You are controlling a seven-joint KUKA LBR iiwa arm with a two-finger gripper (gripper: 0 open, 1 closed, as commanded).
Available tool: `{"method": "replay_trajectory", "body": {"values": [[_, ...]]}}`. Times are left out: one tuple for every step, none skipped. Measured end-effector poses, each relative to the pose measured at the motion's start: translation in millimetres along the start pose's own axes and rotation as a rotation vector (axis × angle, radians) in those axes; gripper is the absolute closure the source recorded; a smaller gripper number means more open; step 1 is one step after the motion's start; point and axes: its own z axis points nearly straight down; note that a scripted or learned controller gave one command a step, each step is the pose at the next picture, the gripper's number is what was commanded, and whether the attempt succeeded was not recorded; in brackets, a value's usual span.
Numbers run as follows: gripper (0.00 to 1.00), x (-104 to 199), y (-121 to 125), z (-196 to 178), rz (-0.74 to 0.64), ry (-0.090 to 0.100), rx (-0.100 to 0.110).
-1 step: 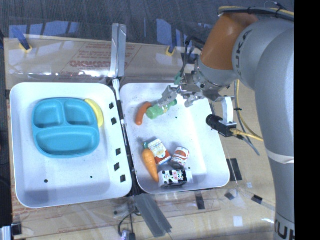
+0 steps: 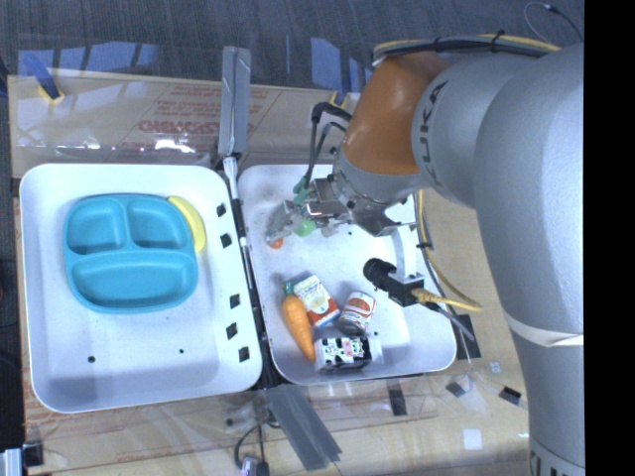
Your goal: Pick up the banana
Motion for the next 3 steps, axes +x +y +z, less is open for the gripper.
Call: {"method": "replay_trajectory", "body": {"values": [[0.0,84,-96,-23,-0.067,0.0,-0.001],[0.0,53,-91,-71,-0.235,0.0,-0.003],[0.0,43,-100,1,-0.34,0.0,0.0]]}}
